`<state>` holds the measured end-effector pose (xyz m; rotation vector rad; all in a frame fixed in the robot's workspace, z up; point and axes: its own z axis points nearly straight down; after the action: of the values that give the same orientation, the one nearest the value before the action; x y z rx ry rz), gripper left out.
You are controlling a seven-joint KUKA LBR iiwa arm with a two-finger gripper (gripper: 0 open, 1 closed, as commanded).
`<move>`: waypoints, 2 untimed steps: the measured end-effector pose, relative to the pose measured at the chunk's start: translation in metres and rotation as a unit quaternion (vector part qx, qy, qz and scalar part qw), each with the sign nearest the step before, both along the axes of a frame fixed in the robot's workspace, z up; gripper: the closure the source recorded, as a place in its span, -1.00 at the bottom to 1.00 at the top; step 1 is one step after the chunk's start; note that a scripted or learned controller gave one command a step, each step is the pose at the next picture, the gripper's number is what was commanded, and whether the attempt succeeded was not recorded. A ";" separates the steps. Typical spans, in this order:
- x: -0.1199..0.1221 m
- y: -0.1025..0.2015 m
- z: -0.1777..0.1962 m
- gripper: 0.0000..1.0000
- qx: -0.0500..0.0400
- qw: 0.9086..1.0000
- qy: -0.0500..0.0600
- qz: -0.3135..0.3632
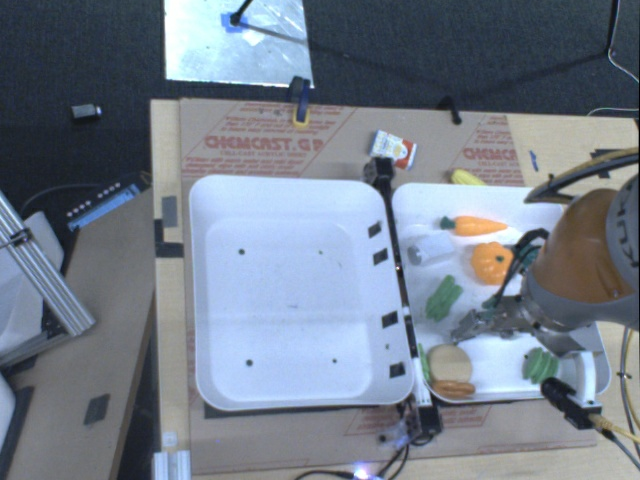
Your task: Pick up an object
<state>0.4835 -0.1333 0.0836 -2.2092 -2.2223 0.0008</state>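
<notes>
While the arm reaches in from the right, the nearest things sit at the front edge of the right bin: a toy burger (bun over a brown-orange layer) in the front-left corner, touching or nearly touching the bin's wall; a small green piece near the front-right, partly under the arm's wrist; the gripper hangs just behind the burger, metal fingers pointing left and slightly spread; nothing visible between them, so it reads as released and holding nothing; whether the tips touch the bin floor I can't tell; just behind the gripper, a green vegetable-like toy lies tilted, close to the divider between the bins; right of it, an orange round fruit toy sits against the edge of the arm's orange band; further back, a carrot lies lengthwise, green end to the left; a pale translucent item sits between carrot and divider (too faint to identify); left bin shows bare white floor; past the right bin's far rim, a yellow banana-like toy rests on the cardboard sheet; a small white-and-red packet lies near the bins' shared back corner; a yellow-and-blue clamp grips the cardboard's far edge; farthest, a shiny metal plate lies on dark carpet.
</notes>
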 end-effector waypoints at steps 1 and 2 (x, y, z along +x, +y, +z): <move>0.077 0.017 0.002 -1.00 -0.003 1.000 -0.007 0.001; 0.159 0.044 0.002 -1.00 -0.003 1.000 -0.007 0.002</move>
<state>0.6425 -0.0894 0.0856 -2.2154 -2.2361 -0.0093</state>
